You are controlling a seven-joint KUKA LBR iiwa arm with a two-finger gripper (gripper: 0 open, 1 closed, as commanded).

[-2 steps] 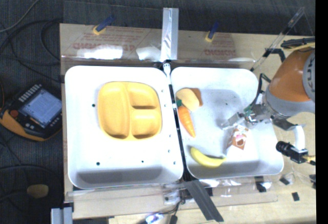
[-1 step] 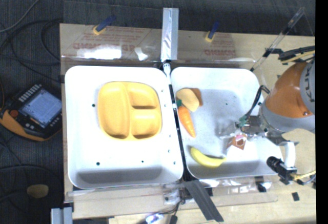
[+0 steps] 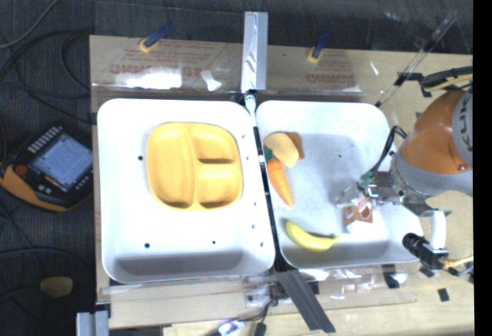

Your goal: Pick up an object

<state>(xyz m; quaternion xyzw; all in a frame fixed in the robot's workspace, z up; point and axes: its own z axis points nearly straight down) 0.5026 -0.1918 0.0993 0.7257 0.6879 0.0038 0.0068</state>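
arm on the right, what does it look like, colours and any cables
The arm has a rounded orange band over grey casing. Its wrist narrows to a cluttered metal gripper with small dark parts. Thin black cables loop along its left side, and a white piece with a black end hangs below it.

The arm [image 3: 442, 146] is cut off at the right edge, and its wrist hides the gripper's [image 3: 367, 192] fingers.
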